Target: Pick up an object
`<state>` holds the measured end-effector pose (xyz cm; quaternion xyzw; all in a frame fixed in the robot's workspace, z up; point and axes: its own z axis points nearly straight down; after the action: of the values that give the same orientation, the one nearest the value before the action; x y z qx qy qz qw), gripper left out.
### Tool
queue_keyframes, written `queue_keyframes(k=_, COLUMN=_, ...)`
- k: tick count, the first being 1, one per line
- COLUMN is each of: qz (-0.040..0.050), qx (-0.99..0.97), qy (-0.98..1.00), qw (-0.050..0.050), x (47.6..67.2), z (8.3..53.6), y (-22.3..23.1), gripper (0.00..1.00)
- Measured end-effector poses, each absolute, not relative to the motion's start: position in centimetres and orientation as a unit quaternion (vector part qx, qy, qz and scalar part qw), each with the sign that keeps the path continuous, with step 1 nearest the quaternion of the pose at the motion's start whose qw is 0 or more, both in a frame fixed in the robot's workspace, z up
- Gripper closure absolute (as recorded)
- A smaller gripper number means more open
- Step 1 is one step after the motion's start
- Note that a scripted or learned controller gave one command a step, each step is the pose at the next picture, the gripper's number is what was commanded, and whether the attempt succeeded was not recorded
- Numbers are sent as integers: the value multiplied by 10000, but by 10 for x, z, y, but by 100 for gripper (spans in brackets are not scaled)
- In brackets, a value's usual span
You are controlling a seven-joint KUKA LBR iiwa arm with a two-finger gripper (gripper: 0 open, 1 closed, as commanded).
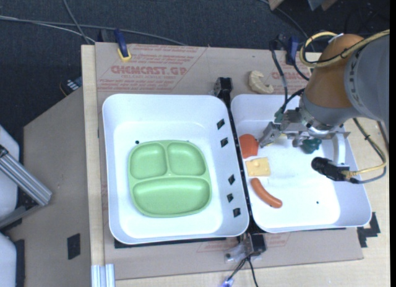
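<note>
Arm (346,75) cut off at right edge; grey link and orange band above wrist cover far right corner of right bin (309,214). Wrist body hides most of hand (296,132); metal parts and a teal piece visible beneath, details too small to resolve. Finger gap not readable from above: cannot tell whether hand is open or closed. Nothing visible between fingers. Hand low over far part of right bin, apparently above bare white floor; contact with floor not discernible.

Black cable fitting (328,168) with yellow lead just right of hand, trailing toward right edge.

Task candidates in left part of right bin, along wall next to divider:
- orange rounded piece (249,145), far-most, just left of hand, apart from it; partly shaded, shape unclear.
- yellow cheese-like wedge (258,167), near side of orange piece, touching or nearly so.
- red-orange sausage (266,193), nearest, lying diagonally, just beside wedge.

Small dark speck on bin floor near right, identity unclear.

Left bin (117,156) holding green divided tray (169,177), three compartments, flat, centred slightly near. Small black marks along right wall of left bin.

Beige ring-like item (262,81) on brown surface (154,69) beyond right bin, outside both bins; form hard to make out. Blue-and-yellow clamp (122,46) at far left corner of surface. Printed lettering on surface partly covered by left bin.
</note>
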<state>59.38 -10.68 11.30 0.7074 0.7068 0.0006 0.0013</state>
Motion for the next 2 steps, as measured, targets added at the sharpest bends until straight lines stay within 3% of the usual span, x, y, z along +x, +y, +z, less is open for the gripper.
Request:
queue_keyframes(k=1, qz=9, qx=7073, qy=7069, qw=6, x=594, z=122, y=-106, gripper=100)
queue_keyframes(k=2, qz=18, qx=7066, qy=7076, qw=22, x=603, z=168, y=-105, gripper=100)
